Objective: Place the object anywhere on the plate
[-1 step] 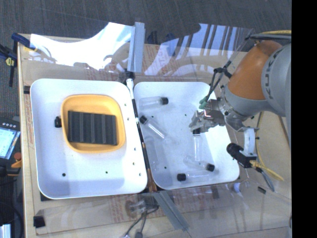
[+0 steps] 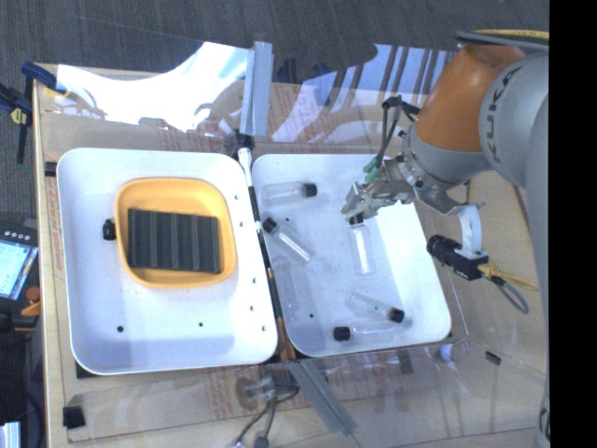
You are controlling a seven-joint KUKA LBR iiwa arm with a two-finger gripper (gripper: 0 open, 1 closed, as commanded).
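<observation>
Nearest the camera, along the worktop's (image 2: 392, 409) front edge, lie a grey bar (image 2: 322, 395) and some cable (image 2: 261, 418) below the two white bins. Left bin (image 2: 84, 315) holds a yellow plate (image 2: 173, 199) with a dark ribbed block (image 2: 174, 241) sitting in its hollow; a small black piece (image 2: 109, 231) rests just beside the plate's left edge. Right bin (image 2: 424, 320) holds several clear tubes with black caps: one near the back left (image 2: 287, 192), one slanting by the left wall (image 2: 284, 239), one upright in the picture under the arm (image 2: 361, 250), and two near the front (image 2: 368, 317), one of them close to the front wall. None of the tubes is on the plate. Above the right bin's back half hangs the gripper (image 2: 356, 211), its tip just above the middle tube's upper end; whether the jaws are wide or narrow I cannot tell, and no tube is seen between them. Behind it rises the arm's orange band (image 2: 457, 91). Clear plastic sheeting (image 2: 187, 77) lies behind the bins, and dark carpet (image 2: 140, 7) beyond. At the left edge sits a small screen (image 2: 14, 264).
</observation>
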